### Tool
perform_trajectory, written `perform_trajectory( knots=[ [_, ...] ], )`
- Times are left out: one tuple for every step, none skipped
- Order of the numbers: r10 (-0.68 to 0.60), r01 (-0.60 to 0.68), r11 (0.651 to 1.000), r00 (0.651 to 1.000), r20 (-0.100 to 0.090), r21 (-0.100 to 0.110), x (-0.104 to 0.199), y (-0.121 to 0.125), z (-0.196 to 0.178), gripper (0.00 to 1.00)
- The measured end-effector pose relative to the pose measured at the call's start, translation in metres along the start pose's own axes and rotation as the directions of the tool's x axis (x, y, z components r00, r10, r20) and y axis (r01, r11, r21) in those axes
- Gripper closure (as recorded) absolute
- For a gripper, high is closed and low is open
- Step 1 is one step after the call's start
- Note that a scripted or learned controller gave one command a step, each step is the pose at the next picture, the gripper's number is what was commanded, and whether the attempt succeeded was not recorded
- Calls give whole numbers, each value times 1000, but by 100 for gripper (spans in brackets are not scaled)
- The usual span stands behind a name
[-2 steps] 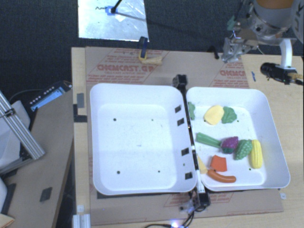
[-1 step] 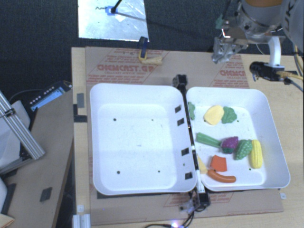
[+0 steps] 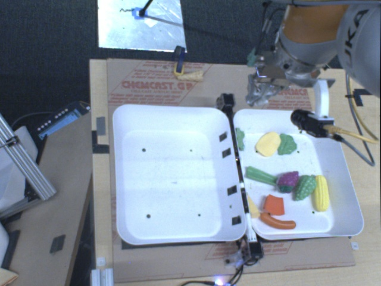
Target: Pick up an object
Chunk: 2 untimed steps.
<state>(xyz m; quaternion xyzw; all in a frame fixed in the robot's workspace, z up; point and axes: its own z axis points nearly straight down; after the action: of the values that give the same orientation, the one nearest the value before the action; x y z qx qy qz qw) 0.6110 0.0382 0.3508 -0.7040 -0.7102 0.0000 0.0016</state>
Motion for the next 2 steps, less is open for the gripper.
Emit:
perform_trajectory(
  knots=[
    [4,-4,1000,1000,3,-7,-8,36,1,100],
    [-6,6,1000,1000,-2,1,110,-7,44,100]
  ],
)
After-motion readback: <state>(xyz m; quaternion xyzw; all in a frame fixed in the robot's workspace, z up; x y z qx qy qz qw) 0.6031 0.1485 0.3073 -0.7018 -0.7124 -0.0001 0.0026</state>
